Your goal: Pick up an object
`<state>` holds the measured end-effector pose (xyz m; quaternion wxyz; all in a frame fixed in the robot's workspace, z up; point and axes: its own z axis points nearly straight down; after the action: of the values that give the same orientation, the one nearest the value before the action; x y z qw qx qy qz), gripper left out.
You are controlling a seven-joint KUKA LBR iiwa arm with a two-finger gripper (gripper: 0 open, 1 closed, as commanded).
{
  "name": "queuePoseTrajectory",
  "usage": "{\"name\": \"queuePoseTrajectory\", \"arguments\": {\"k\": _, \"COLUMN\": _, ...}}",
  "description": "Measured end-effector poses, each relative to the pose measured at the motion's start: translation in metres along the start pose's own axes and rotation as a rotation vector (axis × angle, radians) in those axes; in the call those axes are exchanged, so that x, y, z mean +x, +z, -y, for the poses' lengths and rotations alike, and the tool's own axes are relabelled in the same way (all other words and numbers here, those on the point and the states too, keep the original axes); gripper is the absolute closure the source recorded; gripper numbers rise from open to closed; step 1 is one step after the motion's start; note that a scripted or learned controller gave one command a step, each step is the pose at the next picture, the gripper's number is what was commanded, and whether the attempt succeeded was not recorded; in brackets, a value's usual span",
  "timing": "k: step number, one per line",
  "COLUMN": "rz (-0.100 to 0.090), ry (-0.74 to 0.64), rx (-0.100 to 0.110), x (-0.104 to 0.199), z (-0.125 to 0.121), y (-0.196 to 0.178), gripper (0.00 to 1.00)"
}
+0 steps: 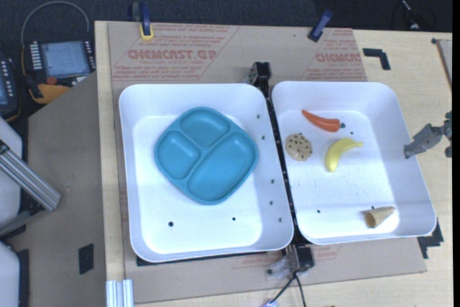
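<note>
We see the gripper [429, 139] cut off at the right bin's [402, 111] edge; we cannot tell its state.

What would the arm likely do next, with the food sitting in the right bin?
Probably swing in over the right bin and come down on one piece, perhaps the banana, which lies nearest. The gripper sits at that bin's right edge, apart from everything, while the pepper, cookie and cone lie untouched.
</note>
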<state>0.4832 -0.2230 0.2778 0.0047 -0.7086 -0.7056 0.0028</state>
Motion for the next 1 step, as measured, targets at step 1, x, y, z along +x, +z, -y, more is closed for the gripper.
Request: {"name": "queuePoseTrajectory", "arguments": {"k": 1, "rz": 0.004, "ry": -0.004, "rx": -0.011, "x": 0.0008, "z": -0.0023, "y": -0.0057, "gripper": 0.0}}
